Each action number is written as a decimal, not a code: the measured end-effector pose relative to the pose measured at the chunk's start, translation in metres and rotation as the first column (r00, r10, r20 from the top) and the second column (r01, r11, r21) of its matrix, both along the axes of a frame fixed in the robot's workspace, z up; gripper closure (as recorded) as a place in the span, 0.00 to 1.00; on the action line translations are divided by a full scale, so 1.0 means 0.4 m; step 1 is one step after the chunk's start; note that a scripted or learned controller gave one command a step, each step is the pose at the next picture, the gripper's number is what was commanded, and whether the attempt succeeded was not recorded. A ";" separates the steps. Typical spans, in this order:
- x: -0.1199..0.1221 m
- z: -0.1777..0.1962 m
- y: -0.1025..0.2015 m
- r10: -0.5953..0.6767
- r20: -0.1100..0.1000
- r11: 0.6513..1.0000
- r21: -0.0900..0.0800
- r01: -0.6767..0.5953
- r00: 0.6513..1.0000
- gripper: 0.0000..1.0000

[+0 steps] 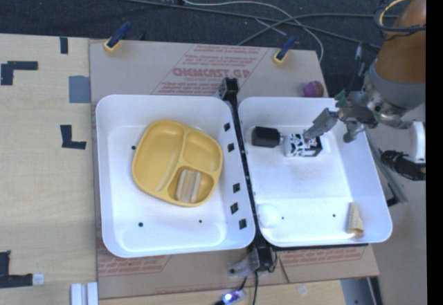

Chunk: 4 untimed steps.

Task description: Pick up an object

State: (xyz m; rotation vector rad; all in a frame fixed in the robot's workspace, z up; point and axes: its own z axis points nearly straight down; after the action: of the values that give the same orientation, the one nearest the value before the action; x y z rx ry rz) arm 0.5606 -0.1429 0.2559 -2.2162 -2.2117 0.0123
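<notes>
Two small things lie near the right bin's (360, 179) far edge: a black block (265, 136) and a black-and-white object (304, 146). With the gripper (313, 132) just above the latter, grip state unreadable, a descent might nudge it aside and close on air.

The grey arm with its orange band (408, 16) reaches in from the right, its two-finger gripper (313, 133) angled down and leftward.
</notes>
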 end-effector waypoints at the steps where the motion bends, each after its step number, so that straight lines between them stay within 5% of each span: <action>1: 0.006 0.016 0.001 0.003 0.011 1.000 -0.002 -0.003 1.000 0.00; 4: -0.006 -0.424 0.025 0.004 0.009 1.000 -0.002 -0.004 1.000 0.00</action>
State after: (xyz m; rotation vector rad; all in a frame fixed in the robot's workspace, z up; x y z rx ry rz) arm 0.5582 -0.1330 0.0865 -2.2177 -2.2214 0.0053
